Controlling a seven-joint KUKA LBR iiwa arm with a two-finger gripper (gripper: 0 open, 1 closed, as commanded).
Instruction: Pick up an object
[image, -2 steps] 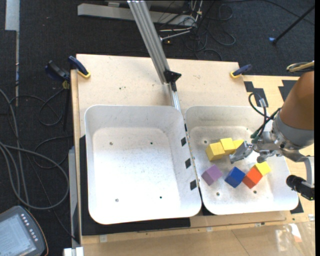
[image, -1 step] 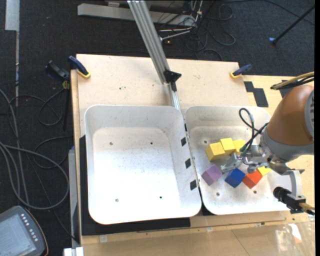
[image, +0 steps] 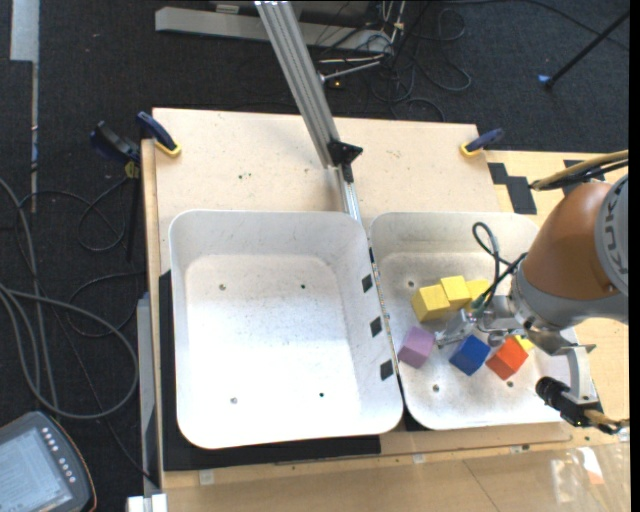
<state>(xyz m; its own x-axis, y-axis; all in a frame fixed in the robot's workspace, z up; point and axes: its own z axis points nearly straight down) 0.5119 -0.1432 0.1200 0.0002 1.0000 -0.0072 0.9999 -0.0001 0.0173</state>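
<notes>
The gripper (image: 478, 322) hangs low over clustered blocks, blue block (image: 468, 355) just below it, probably targeted; its grip I cannot tell.

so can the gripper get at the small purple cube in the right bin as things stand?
Probably yes. The small purple cube sits with bare bin floor on its left and front, nothing on top. The gripper is just to its right, above the blue cube, which crowds that side.
</notes>
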